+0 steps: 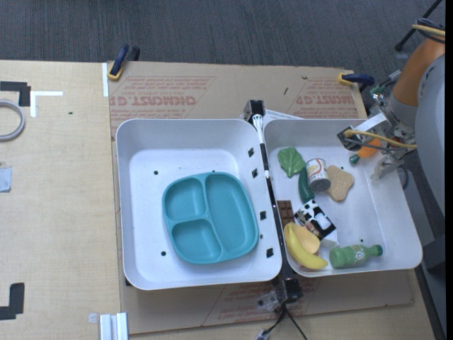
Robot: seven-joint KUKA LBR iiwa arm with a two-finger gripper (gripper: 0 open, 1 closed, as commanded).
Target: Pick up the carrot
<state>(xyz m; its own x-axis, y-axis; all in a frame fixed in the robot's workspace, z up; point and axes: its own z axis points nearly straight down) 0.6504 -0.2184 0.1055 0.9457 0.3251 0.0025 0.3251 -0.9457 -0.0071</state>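
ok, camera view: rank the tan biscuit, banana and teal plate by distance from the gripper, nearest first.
Measured from the gripper, at the far right side of the right bin:
1. tan biscuit, middle of the right bin.
2. banana, near left corner of the right bin.
3. teal plate, middle of the left bin.

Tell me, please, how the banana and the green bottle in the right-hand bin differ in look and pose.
The banana is yellow and curved; the green bottle is straight with a narrow neck. The banana lies at a slant by the dividing wall; the bottle lies crosswise to its right, cap away from the banana. Both lie flat at the right bin's near edge.
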